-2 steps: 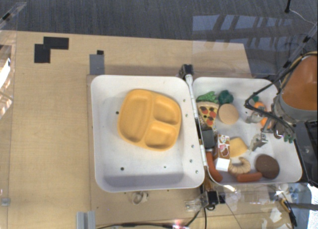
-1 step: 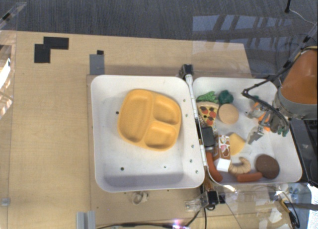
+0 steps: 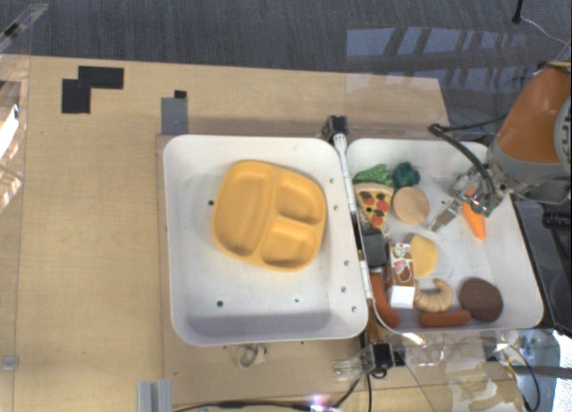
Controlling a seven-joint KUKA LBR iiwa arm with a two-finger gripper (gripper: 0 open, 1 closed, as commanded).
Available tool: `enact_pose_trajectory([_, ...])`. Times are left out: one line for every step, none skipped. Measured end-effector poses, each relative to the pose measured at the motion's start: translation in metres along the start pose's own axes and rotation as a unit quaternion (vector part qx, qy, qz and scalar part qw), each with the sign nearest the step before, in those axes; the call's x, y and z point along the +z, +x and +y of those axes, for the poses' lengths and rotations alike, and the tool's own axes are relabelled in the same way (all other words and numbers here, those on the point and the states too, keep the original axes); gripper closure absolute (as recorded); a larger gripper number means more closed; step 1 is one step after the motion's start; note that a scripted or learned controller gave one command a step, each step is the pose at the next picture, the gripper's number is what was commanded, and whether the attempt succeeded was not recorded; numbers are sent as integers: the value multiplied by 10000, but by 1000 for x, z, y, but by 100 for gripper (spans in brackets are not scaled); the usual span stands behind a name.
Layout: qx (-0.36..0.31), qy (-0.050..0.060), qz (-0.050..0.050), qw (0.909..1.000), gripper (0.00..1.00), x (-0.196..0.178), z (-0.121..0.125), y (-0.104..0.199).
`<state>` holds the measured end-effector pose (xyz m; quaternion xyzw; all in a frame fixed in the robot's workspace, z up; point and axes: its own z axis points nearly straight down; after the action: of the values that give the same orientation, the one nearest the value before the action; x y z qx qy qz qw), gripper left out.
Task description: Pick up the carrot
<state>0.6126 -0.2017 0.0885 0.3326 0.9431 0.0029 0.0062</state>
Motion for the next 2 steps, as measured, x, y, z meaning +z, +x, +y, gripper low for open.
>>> enact_pose_trajectory([1515, -2, 10, 9885, 0, 0, -12, 17])
enact_pose_trajectory([1474, -23, -45, 9891, 100, -14, -10, 14])
